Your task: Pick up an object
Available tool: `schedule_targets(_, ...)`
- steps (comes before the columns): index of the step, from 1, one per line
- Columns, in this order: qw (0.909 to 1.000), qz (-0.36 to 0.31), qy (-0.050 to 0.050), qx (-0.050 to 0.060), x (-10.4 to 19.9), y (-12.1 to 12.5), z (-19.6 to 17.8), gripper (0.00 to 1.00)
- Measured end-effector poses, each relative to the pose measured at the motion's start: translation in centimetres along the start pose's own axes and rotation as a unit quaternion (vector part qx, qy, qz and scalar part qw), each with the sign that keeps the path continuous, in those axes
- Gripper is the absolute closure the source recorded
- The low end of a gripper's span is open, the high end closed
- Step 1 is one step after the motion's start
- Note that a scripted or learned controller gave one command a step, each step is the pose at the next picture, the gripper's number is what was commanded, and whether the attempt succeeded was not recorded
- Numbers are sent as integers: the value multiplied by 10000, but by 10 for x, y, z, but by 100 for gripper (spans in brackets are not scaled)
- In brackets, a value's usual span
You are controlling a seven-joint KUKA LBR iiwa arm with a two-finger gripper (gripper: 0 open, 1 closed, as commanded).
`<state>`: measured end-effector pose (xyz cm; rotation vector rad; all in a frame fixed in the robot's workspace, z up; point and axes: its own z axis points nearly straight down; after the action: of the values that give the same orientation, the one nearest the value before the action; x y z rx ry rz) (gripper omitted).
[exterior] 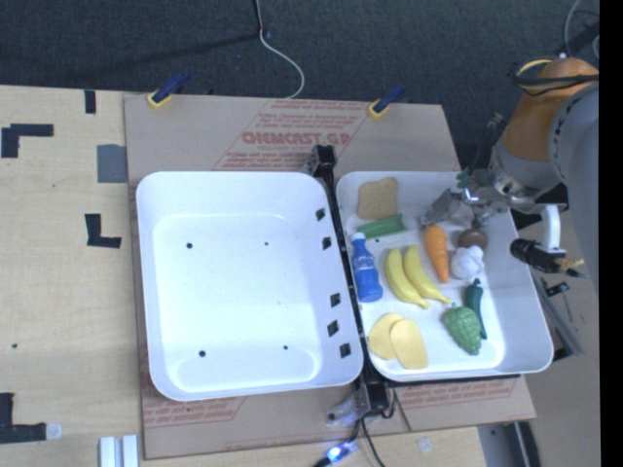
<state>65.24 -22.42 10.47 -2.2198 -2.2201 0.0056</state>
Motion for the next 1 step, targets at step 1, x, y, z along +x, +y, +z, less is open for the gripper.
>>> schedule_targets(1, 10000, -21, 14, 8, 64, -38, 22, 0)
